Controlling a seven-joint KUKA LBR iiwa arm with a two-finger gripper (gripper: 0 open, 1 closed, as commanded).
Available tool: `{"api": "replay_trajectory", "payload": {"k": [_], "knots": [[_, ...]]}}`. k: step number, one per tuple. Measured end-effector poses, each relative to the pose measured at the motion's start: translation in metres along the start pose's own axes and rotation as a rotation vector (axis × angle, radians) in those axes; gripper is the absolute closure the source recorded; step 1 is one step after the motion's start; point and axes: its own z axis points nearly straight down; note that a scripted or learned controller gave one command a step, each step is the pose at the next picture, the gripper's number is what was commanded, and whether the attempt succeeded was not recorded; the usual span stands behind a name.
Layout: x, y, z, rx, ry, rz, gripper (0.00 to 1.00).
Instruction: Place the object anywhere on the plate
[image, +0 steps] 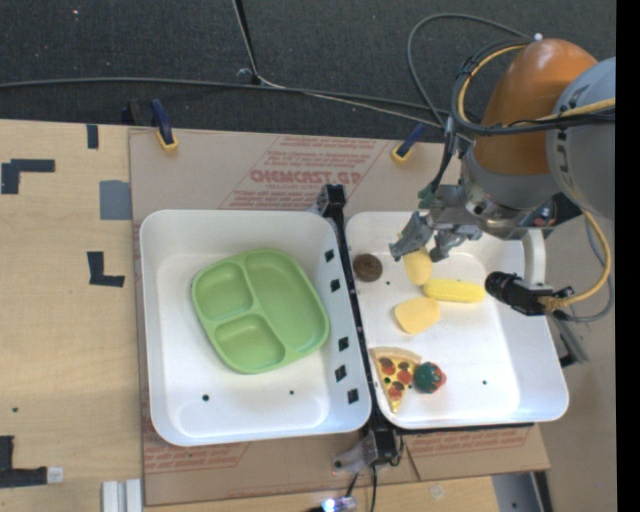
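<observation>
Claw (432, 243) is low over the back of the right bin (520, 385), fingers spread wide, nothing between them. Its tips sit just above a small yellow lump (418, 267), which looks like the pick target: my guess is it's lined up to straddle that piece before closing.

Lump is rounded, pale yellow, lemon-like, lying on the bin floor, touching or nearly touching the corn (455, 291) to its right. Tight fit; a closing finger could nudge the corn.

Other stuff in the right bin:
- brown ball (368, 267) near the divider, left of the lump
- flat yellow chip (417, 315) in front of the lump
- pizza slice (393, 375) and a red-and-green piece (428, 377) near the front

Plate (260, 310) is green, three compartments, lying at a slant in the middle of the left bin (165, 400), nothing on it. Any compartment counts as a drop spot.

Both bins sit on cardboard on the worktop (60, 330). Task not started as far as placement goes: grasp first, then carry left over the divider.
</observation>
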Motion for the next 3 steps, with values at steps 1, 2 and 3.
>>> {"api": "replay_trajectory", "payload": {"k": [1, 2, 3], "knots": [[0.05, 0.014, 0.021, 0.003, -0.001, 0.001, 1.0], [0.097, 0.03, 0.021, 0.001, -0.001, 0.0, 1.0], [0.151, 0.036, 0.021, 0.001, -0.001, 0.0, 1.0]]}}
